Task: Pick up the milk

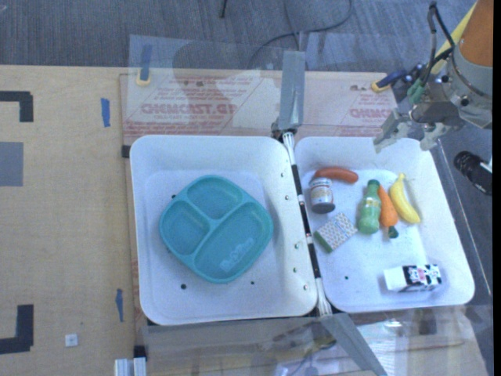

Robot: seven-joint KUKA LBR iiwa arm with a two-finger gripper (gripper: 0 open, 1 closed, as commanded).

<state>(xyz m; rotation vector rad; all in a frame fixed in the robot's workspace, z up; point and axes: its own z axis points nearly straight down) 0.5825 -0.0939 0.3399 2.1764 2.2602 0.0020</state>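
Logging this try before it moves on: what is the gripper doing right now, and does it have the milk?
Gripper: open, holding nothing, above the far right corner of the right bin.
Milk: lying in that bin's near right corner, apart from it.

The grey KUKA arm with the orange band above its wrist (477, 34) enters from the upper right corner of the view and slants down toward the left. Black and yellow cables run along its wrist. The two-finger gripper (409, 134) hangs at the arm's lower end, pointing downward. Its two pale fingers (389, 134) appear spread apart, with a clear gap between them and nothing held there, though their tips are small and somewhat blurred.
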